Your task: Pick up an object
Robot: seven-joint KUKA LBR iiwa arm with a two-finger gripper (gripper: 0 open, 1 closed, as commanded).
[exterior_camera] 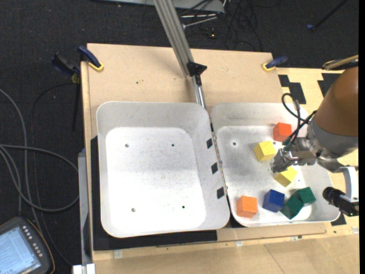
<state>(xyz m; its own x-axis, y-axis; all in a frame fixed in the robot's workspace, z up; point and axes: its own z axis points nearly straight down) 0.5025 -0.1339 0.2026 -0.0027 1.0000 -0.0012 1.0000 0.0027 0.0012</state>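
The two-finger gripper (281, 163) hangs low in the right white plastic bin (228, 196), directly above a small yellow block (286, 176) lying just on its near side. A second yellow cube (265, 150) sits immediately left, an orange cube (282, 131) farther back; the blue cube (274, 200) and green blocks (298, 202) crowd the near side.

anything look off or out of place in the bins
Nothing stands out. The blocks, such as the orange block and blue block, all lie inside the right bin, none spilled. The hand is low among them.
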